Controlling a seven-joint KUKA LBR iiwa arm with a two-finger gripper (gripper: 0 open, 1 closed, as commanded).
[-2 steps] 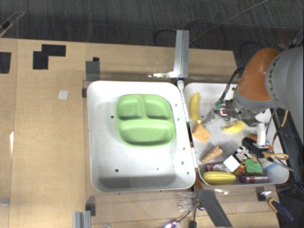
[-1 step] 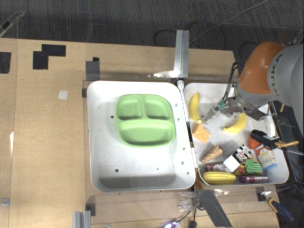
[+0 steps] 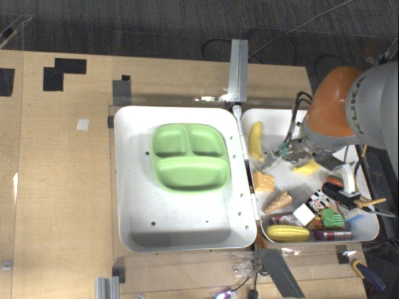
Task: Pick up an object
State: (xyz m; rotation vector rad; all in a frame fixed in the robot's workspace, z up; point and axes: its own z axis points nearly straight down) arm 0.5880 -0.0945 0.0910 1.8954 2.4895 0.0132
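We see the wooden bench [image 3: 56,185] carrying two white bins side by side. The left bin [image 3: 134,223] holds a green divided plate [image 3: 189,156], lying flat near its middle. The right bin [image 3: 368,229] is crowded, and the grey arm [image 3: 374,104] with its orange band [image 3: 333,104] reaches in from the right and hangs over the bin's upper half, hiding part of the floor there.

The gripper [image 3: 288,151] is low in the right bin, among wires, next to a small yellow piece [image 3: 307,166]. We cannot tell how its fingers stand, nor whether they touch anything.

A banana [image 3: 255,139] lies along the right bin's left wall, just left of the gripper. Below it sit an orange wedge [image 3: 264,181] and a tan bread-like piece [image 3: 278,200]. A yellow corn-shaped toy [image 3: 287,232] lies by the front wall. To the right of these is a heap of small items: a white block [image 3: 304,214], a green piece [image 3: 332,220], and a red piece [image 3: 334,182], packed touching one another.
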